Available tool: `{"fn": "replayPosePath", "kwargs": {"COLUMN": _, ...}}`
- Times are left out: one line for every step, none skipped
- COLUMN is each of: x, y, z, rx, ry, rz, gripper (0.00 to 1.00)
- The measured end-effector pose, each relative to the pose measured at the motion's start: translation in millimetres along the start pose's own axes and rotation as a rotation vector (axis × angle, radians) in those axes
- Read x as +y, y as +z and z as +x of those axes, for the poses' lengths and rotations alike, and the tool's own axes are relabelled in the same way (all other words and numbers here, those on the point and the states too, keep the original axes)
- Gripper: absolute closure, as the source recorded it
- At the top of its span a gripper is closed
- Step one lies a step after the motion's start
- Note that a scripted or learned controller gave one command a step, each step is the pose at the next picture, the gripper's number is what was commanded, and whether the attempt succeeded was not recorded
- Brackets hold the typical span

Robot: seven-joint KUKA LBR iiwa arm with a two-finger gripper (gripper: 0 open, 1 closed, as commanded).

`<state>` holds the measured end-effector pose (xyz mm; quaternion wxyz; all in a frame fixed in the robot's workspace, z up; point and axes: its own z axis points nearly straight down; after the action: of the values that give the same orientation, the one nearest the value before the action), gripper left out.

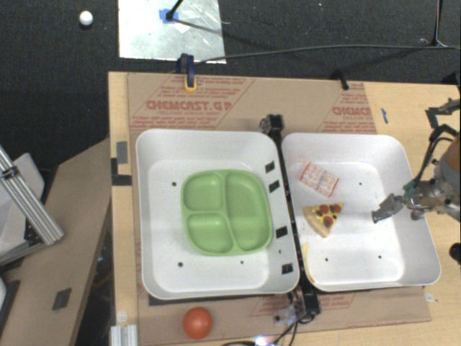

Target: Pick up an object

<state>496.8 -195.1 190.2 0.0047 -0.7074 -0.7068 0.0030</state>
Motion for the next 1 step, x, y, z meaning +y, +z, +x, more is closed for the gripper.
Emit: {"fn": "replayPosePath", "kwargs": {"x": 3.2, "y": -6.2, "z": 0.6, "rx": -0.003, "ry": -0.004, "rz": -0.012, "gripper": 0.00}}
